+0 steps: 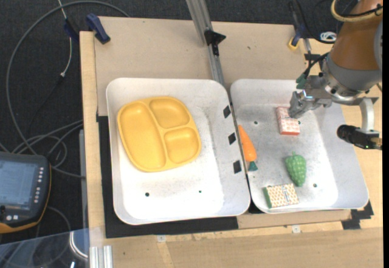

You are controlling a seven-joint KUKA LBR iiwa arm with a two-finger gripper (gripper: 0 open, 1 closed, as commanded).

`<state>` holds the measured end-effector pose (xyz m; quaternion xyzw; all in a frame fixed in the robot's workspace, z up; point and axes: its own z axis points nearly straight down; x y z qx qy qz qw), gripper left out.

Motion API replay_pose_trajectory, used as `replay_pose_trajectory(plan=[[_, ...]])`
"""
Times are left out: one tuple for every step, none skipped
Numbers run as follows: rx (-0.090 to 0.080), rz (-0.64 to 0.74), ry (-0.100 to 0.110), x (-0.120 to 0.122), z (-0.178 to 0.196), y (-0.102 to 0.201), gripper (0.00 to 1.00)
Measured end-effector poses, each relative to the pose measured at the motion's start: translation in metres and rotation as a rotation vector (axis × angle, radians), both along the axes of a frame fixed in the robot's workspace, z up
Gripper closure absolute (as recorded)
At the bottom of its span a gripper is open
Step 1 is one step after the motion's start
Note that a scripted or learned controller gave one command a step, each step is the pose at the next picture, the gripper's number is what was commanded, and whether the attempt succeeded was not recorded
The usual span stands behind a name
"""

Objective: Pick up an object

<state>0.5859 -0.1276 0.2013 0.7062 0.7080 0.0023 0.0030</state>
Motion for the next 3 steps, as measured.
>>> replay_pose_trajectory(plan=[[0.000, 0.000, 0.001, 0.002, 0.041, 0.000, 1.00], [0.003, 0.006, 0.005, 0.012, 0.045, 0.063, 1.00], [0.003, 0.006, 0.005, 0.014, 0.053, 0.121, 1.00]])
